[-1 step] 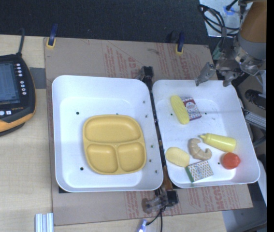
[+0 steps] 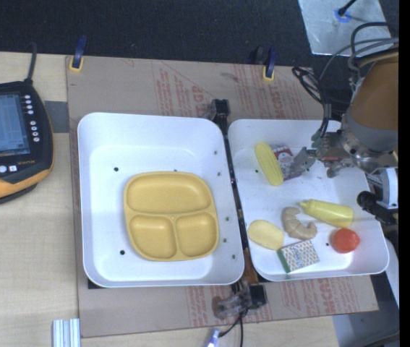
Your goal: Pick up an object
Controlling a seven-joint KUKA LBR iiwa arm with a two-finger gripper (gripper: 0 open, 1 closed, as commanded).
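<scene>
The right white bin (image 2: 378,266) holds several objects. A yellow corn cob (image 2: 267,163) lies at its upper left, with a small red and white packet (image 2: 284,154) beside it. Lower down are a yellow squeeze bottle (image 2: 327,210), a tan lumpy piece (image 2: 299,223), a pale yellow oval (image 2: 265,234), a red ball-shaped thing (image 2: 345,240) and a green and white box (image 2: 299,256). My gripper (image 2: 314,166) hangs over the bin's upper middle, just right of the packet. It is open, with nothing between its fingers.
The left white bin (image 2: 103,136) carries a yellow divided plate (image 2: 170,214). A tablet-like pendant (image 2: 6,139) lies on the bench at far left. The grey arm (image 2: 374,114) with cables comes in over the right bin's upper right corner.
</scene>
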